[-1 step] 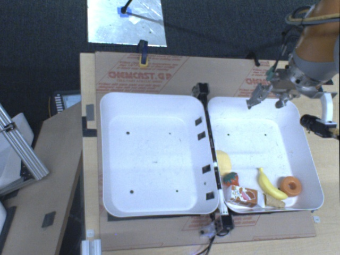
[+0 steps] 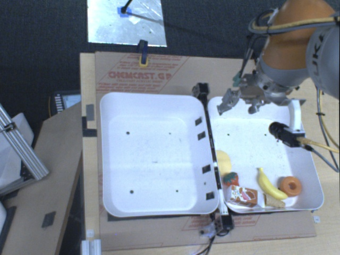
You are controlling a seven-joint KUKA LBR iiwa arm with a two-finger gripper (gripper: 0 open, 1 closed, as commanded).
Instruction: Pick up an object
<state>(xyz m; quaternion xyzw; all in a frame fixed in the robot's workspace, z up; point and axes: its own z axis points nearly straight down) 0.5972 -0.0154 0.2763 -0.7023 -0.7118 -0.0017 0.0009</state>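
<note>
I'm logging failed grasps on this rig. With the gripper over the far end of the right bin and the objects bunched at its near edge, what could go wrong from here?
1. The gripper hangs over bare floor at the far end of the right bin; closing there would likely catch nothing.
2. The banana, orange ring and red-and-white packet crowd the near wall, so a descending finger may strike the rim or push a neighbour away.
</note>
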